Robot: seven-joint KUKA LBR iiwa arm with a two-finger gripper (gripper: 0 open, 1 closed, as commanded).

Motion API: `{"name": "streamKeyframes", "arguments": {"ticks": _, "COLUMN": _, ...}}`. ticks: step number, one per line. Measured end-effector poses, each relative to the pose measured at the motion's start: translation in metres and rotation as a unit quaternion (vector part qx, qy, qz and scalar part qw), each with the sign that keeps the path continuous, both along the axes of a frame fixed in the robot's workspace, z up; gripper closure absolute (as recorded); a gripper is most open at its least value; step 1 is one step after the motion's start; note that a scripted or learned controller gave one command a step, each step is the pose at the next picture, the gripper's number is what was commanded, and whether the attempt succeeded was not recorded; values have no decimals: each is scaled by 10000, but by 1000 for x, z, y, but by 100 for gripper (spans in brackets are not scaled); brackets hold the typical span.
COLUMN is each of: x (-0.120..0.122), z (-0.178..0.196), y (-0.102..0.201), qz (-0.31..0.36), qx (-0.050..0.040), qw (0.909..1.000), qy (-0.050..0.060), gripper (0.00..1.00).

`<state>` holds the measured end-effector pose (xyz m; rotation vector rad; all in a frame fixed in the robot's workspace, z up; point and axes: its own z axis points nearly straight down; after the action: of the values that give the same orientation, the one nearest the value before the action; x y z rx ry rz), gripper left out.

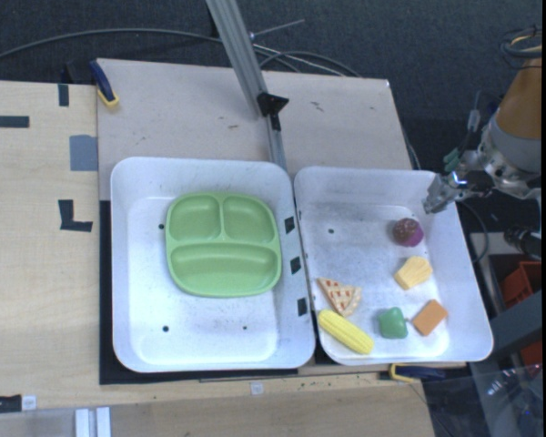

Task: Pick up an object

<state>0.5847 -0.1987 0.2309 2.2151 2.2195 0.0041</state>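
Gripper hangs at the right bin's far edge; can't tell its state. Purple ball sits nearest, so drop straight down, centred over it.

Light falls evenly and fairly bright from above — the two white bins show soft glare on their rims and only faint shadows under their contents. The green plate casts almost none. The picture is slightly soft overall, with low detail. The arm at the right looks blurred — perhaps from motion. The dark floor lies dim.
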Motion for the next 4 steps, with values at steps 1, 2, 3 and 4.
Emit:
{"name": "streamKeyframes", "arguments": {"ticks": 1, "x": 0, "z": 11, "y": 1, "qz": 0, "qx": 11, "qw": 10000, "qy": 29, "gripper": 100}}
{"name": "streamKeyframes", "arguments": {"ticks": 2, "x": 8, "z": 14, "y": 55, "qz": 24, "qx": 20, "qw": 10000, "qy": 32, "gripper": 100}}
{"name": "streamKeyframes", "arguments": {"ticks": 3, "x": 4, "z": 5, "y": 118, "qz": 28, "qx": 19, "qw": 10000, "qy": 40, "gripper": 100}}
{"name": "streamKeyframes", "arguments": {"ticks": 4, "x": -2, "z": -6, "y": 179, "qz": 27, "qx": 18, "qw": 10000, "qy": 46, "gripper": 100}}
